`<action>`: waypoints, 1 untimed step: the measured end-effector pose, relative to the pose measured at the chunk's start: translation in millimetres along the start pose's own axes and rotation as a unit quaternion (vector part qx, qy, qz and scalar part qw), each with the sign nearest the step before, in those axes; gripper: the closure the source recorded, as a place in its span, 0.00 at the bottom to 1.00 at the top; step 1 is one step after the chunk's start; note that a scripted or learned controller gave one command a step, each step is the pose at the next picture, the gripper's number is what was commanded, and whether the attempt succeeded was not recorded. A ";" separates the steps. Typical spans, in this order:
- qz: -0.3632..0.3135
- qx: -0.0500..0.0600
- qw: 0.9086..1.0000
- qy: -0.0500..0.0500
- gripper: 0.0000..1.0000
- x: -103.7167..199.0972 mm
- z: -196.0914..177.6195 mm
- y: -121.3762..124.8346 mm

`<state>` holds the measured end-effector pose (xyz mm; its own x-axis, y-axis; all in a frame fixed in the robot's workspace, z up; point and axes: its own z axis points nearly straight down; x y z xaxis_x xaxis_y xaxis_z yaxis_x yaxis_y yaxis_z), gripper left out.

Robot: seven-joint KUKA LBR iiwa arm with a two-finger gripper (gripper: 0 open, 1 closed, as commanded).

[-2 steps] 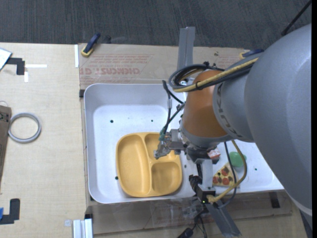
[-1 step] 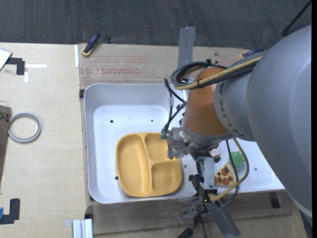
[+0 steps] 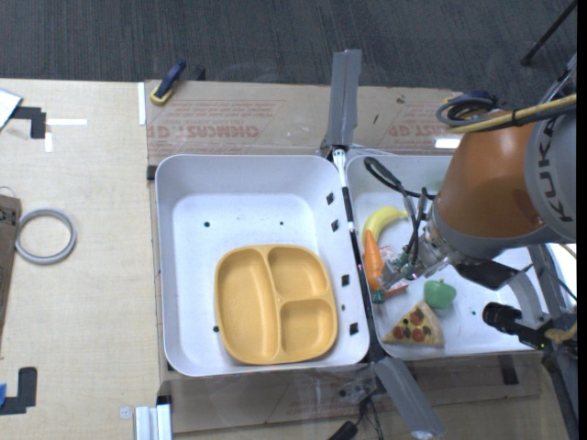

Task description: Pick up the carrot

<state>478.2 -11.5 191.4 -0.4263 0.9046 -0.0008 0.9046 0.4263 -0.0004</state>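
two white bins on the desk [image 3: 83, 154]. left bin [image 3: 183, 191]: yellow three-compartment plate [image 3: 274, 302] toward its near side. right bin [image 3: 477, 333]: carrot [image 3: 372, 258] lying along the left wall, banana [image 3: 384, 220] just beside it, pizza slice [image 3: 415, 325] and green toy [image 3: 440, 293] nearer the front. end effector [image 3: 405, 266] low in the right bin, just right of the carrot. tape roll [image 3: 42, 236] on desk, far left.

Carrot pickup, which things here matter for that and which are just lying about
Part of the job:
carrot, in the right bin
gripper, just beside it

Lying about:
banana
pizza slice
green toy
yellow divided plate, in the left bin
tape roll
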 end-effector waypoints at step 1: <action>0.000 0.000 1.000 0.000 0.00 0.0 -0.1 0.0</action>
<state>478.2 -11.5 191.4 -0.4264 0.9045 -0.0006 0.9045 0.4264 -0.0002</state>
